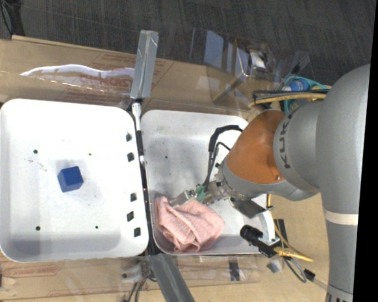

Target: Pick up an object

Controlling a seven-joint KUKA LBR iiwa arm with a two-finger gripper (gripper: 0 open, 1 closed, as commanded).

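One crumpled pink cloth [188, 224] lies in right bin [177, 139].

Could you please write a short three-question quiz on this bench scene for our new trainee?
1. True or false: the blue cube lies in the same bin as the pink cloth.
2. Which bin is the tool over? A) left bin B) right bin C) neither
3. Fill in: the cloth lies near the right bin's ____ edge in the view (top or bottom).

Key:
1. False. The cube is alone in the left bin; the cloth is in the right bin.
2. B. The tool sits just above the cloth's upper edge.
3. bottom
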